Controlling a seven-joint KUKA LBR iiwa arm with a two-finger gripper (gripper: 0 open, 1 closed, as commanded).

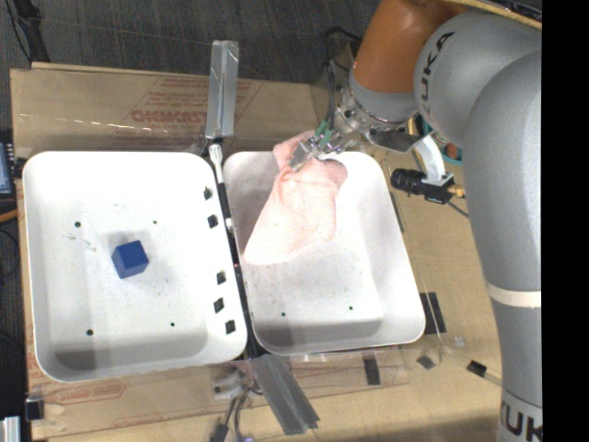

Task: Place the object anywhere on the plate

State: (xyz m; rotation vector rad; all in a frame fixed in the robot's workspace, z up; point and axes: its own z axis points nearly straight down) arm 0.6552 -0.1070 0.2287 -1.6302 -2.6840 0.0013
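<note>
A pale pink cloth (pixel 294 215) lies stretched across the upper half of the right bin (pixel 368 316). Its top end is bunched and pulled up toward the bin's far rim. My gripper (pixel 316 150) sits at that bunched end, shut on the cloth's upper edge, with fabric showing between the fingertips. The cloth's lower end rests on the bin floor near the left wall. A small blue cube (pixel 130 258) sits alone on the floor of the left bin (pixel 55 168), far from the gripper.
The grey arm with its orange band (pixel 396 35) fills the upper right and runs down the right side. A metal bar (pixel 222 90) stands behind the divider between the bins. A black cable fitting (pixel 421 184) hangs just right of the right bin.
</note>
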